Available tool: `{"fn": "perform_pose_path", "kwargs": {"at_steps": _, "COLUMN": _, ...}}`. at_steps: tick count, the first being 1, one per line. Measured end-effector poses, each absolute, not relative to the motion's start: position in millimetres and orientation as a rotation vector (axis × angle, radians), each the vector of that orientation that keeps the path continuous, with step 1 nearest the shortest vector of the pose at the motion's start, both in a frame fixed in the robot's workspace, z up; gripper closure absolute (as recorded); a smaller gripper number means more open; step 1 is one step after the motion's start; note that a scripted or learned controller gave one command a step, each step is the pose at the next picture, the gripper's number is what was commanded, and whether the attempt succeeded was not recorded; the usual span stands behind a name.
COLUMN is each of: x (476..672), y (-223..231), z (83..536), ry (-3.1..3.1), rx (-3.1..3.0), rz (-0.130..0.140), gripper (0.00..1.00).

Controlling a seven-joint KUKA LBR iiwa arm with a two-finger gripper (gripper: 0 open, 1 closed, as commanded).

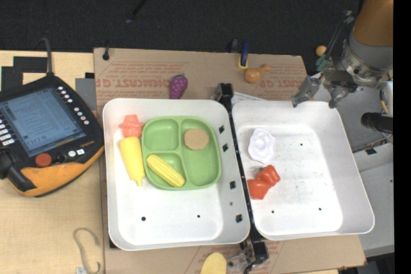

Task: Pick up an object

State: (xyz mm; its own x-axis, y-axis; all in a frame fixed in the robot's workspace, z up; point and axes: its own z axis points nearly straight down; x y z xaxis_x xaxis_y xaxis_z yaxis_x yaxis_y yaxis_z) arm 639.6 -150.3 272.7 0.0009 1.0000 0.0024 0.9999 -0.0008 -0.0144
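My two-finger gripper (pixel 321 94) hangs above the far right corner of the right white bin (pixel 350 167), its dark fingers spread apart with nothing between them. My wrist, grey with an orange band, reaches in from the right above it.

In the right bin, toward its left half, lies a crumpled white soft object (pixel 261 144), and just nearer to it sits a red-orange plastic toy piece (pixel 262 181), the two close but seemingly apart. Both are well apart from my fingers.

The left white bin (pixel 128 215) holds a green plastic divided tray (pixel 212 167) in its far half. In the tray's far right compartment rests a round tan disc like a cookie (pixel 196 138), and in its near left compartment a yellow toy corn cob (pixel 166 171) lies at a slant. Just left of the tray a yellow plastic bottle-shaped toy (pixel 132 159) lies in the bin, with a pink-red toy piece (pixel 130 126) at its far end.

Beyond the bins, on the brown cardboard sheet (pixel 141 74), sit a small purple toy grape bunch (pixel 178 85) and an orange-tan pear-shaped toy (pixel 255 73). At the left, a control pendant with a screen and orange casing (pixel 45 131) rests on the bench. A yellow rounded object (pixel 213 263) lies at the near edge.
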Motion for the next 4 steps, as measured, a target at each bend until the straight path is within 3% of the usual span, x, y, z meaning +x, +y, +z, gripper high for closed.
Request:
{"fn": "perform_pose_path", "kwargs": {"at_steps": 1, "x": 641.2, "y": -150, "z": 281, "ry": -2.221, "rx": -2.219, "rz": 0.002, "gripper": 0.00}}
{"fn": "perform_pose_path", "kwargs": {"at_steps": 2, "x": 638.4, "y": -155, "z": 220, "ry": -2.219, "rx": -2.216, "rz": 0.006, "gripper": 0.00}}
{"fn": "perform_pose_path", "kwargs": {"at_steps": 4, "x": 652.1, "y": -147, "z": 104, "ry": -2.226, "rx": -2.212, "rz": 0.004, "gripper": 0.00}}
